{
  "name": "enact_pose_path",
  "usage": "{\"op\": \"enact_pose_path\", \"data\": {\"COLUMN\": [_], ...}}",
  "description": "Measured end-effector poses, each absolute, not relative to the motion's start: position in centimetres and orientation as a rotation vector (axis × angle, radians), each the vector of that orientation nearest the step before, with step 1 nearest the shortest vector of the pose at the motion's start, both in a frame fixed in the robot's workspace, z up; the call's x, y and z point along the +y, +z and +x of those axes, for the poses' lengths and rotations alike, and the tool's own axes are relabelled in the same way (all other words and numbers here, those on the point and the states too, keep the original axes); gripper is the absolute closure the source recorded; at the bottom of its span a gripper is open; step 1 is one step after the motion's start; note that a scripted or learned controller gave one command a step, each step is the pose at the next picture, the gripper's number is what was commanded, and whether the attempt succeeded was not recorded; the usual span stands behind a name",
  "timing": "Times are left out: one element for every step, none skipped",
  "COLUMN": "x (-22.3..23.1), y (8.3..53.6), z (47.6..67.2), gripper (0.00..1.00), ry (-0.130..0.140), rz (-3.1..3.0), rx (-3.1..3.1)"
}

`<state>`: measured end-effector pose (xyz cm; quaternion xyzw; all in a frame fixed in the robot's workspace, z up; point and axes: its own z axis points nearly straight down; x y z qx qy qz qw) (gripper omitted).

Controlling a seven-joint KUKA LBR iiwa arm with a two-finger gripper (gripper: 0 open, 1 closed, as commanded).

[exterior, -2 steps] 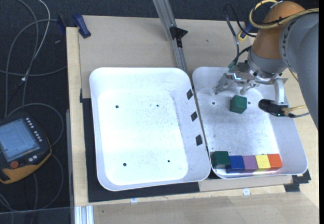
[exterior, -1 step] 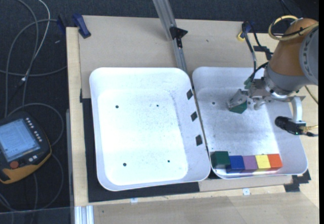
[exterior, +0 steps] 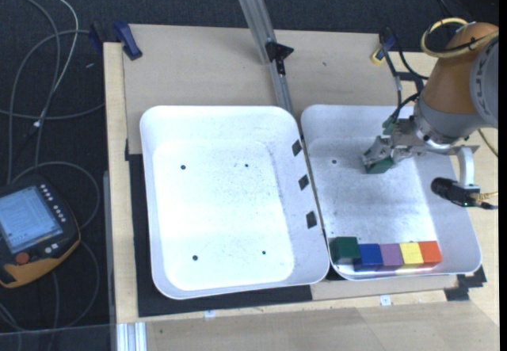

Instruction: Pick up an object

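Observation:
My gripper (exterior: 379,159) hangs low over the back middle of the right bin (exterior: 348,135), with the arm coming in from the right. A small dark green patch (exterior: 383,167) shows right under its tip; I cannot tell whether it is a held object or part of the tool. Along the bin's front edge lies a row of blocks: green (exterior: 344,249), blue (exterior: 369,254), purple (exterior: 391,253), yellow (exterior: 410,252) and orange (exterior: 429,250). They sit well in front of the gripper, apart from it.
The left bin (exterior: 158,135) sits beside the right one, with black clips (exterior: 303,181) on the shared wall. A slanted metal pole (exterior: 257,13) rises behind the bins. A black part of the arm (exterior: 451,191) overhangs the right bin's right rim.

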<state>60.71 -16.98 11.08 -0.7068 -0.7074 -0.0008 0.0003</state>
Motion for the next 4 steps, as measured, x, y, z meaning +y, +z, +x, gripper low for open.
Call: {"op": "enact_pose_path", "data": {"x": [-20.7, -12.5, -6.0, 1.3], "y": [15.8, 9.8, 20.6, 20.0], "z": [63.7, 67.8, 66.4, 64.8], "gripper": [1.00, 1.00, 1.00, 1.00], "ry": [-0.004, 0.012, -0.012, 0.000], "rz": [-2.228, -2.208, -2.218, -2.208], "rx": [-2.227, -2.223, -2.232, -2.227]}}
